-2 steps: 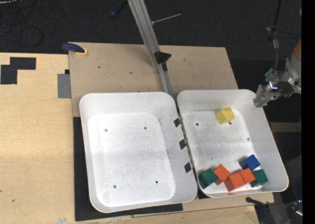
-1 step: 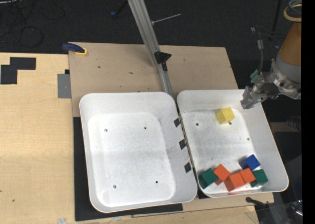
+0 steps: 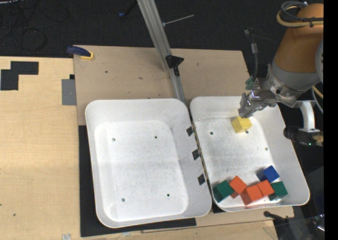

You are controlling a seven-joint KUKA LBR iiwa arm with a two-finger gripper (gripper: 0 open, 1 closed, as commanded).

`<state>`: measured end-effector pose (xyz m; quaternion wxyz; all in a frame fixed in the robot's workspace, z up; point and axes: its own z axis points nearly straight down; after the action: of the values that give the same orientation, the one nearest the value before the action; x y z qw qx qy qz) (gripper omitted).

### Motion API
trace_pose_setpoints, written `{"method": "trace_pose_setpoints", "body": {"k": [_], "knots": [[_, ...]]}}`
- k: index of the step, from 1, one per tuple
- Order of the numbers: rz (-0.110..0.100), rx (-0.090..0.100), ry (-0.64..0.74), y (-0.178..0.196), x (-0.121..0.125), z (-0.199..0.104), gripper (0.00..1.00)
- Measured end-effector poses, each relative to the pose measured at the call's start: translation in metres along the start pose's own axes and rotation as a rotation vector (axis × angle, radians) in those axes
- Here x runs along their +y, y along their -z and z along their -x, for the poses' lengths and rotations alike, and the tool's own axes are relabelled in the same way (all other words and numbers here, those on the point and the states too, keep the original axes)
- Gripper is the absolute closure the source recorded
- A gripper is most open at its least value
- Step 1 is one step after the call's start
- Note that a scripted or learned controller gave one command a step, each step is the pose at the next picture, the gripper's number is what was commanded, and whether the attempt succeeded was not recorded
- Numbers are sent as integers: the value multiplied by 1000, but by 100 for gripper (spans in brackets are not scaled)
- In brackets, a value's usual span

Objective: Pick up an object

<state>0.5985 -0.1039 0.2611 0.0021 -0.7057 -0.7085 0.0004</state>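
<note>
In the camera view you see two shallow white bins with rounded corners and a faintly speckled, matte floor, set side by side on a pale wooden bench (image 3: 37, 144). The left bin (image 3: 100, 123) shows bare plastic with a few small dark dots. A ribbed aluminium rail (image 3: 157, 30) slants up from the far edge between the bins, against black cloth behind.

Your gripper (image 3: 246, 111) hangs over the far part of the right bin (image 3: 288, 152), below the grey wrist and the orange band. You cannot tell how its claw stands; the tip is a small metallic blur right at the yellow block (image 3: 242, 124), just above its far edge, and whether it touches the block you cannot tell.

The yellow block is a small cube with crisp edges, lying on the bin floor, tilted a little to the bin walls. Well apart from it, in the near right corner, you see a tight cluster of blocks: two green, two orange and one blue, touching one another
</note>
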Motion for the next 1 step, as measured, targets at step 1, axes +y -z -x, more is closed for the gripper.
{"method": "trace_pose_setpoints", "body": {"k": [1], "knots": [[-2, 0, 0, -17, -8, -48, 100]]}}
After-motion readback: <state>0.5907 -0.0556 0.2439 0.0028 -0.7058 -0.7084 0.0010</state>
